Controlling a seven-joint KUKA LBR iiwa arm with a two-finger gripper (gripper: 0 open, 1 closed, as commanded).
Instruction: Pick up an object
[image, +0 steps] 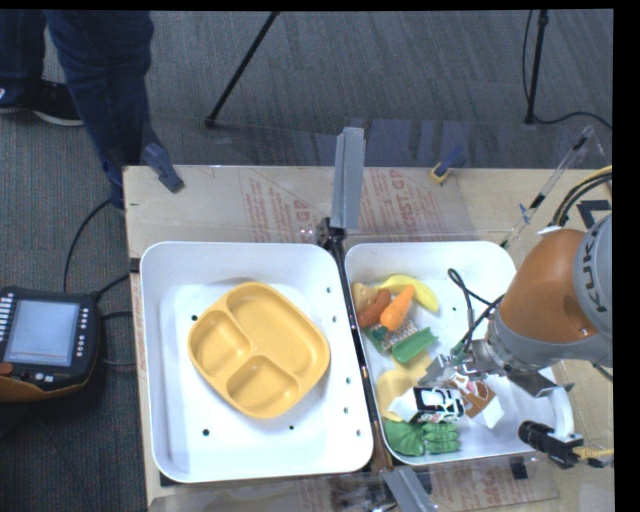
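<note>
The grey arm's two-finger gripper (452, 378), finger state indiscernible, is hovering over 1 small black-and-white carton (437, 401): probably light, stiff, best pinched across its sides.

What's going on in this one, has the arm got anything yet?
A KUKA arm reaches from the right into the right bin, which holds a pile of toy food: a banana, a carrot, a green pepper and a leafy green piece. Its gripper sits low over the middle of the pile, near a black-and-white box. Whether it holds anything cannot be told. The left bin holds a yellow divided plate, untouched.
</note>
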